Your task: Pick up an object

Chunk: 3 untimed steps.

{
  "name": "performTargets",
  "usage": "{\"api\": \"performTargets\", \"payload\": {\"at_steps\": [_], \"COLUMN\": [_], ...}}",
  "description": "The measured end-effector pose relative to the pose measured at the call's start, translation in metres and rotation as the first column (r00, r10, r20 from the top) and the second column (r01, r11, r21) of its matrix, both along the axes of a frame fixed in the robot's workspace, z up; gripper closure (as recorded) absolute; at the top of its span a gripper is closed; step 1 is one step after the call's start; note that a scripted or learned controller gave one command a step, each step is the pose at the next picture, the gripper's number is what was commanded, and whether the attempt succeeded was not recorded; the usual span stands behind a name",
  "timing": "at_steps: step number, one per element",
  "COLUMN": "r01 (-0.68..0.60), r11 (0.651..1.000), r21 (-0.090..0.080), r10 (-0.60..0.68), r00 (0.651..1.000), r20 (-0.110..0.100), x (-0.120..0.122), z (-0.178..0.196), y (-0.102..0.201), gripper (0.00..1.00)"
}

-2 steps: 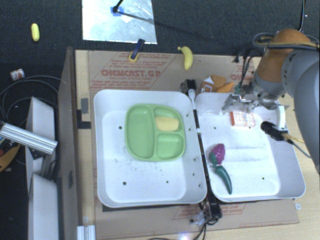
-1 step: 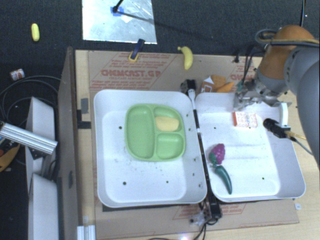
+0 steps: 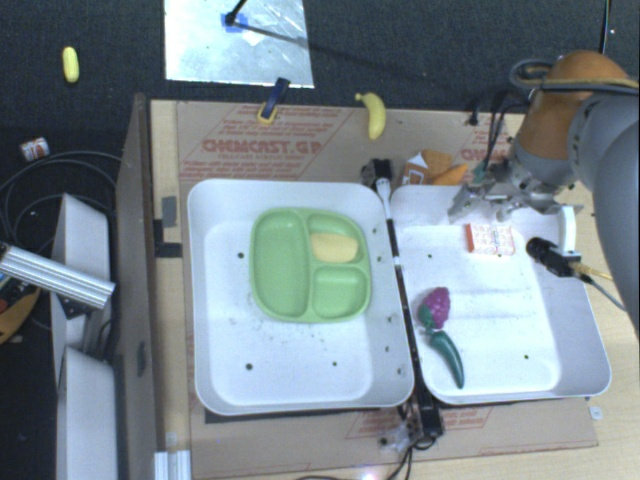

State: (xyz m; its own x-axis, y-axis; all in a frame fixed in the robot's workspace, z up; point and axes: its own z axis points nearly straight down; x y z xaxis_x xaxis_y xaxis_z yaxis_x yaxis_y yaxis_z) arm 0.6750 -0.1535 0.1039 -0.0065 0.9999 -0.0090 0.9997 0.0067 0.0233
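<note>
The claw (image 3: 490,200) hangs over the far edge of the right bin (image 3: 520,363); I cannot tell how it is set. A red-and-white card (image 3: 489,239) lies just below it, apart. The purple fruit (image 3: 434,308) and green pepper (image 3: 447,355) lie well nearer, toward the bin's left wall.

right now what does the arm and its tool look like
The arm is a thick, rounded grey body with an orange band above the wrist. Thin dark cables run down beside the band. The tool is small, metallic grey and angular. A black-tipped piece sticks out below the wrist.
</note>
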Motion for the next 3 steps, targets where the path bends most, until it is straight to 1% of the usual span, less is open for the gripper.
{"api": "performTargets", "payload": {"at_steps": [1, 2, 3], "r01": [0.006, 0.006, 0.002], "r11": [1.000, 1.000, 1.000], "r21": [0.006, 0.008, 0.006], "r10": [-0.006, -0.006, -0.001], "r00": [1.000, 1.000, 1.000], "r20": [-0.015, -0.024, -0.014], "x": [-0.005, -0.007, -0.004], "z": [0.060, 0.016, -0.006], "y": [-0.021, -0.027, -0.047], "gripper": [0.00, 0.00, 0.00]}}
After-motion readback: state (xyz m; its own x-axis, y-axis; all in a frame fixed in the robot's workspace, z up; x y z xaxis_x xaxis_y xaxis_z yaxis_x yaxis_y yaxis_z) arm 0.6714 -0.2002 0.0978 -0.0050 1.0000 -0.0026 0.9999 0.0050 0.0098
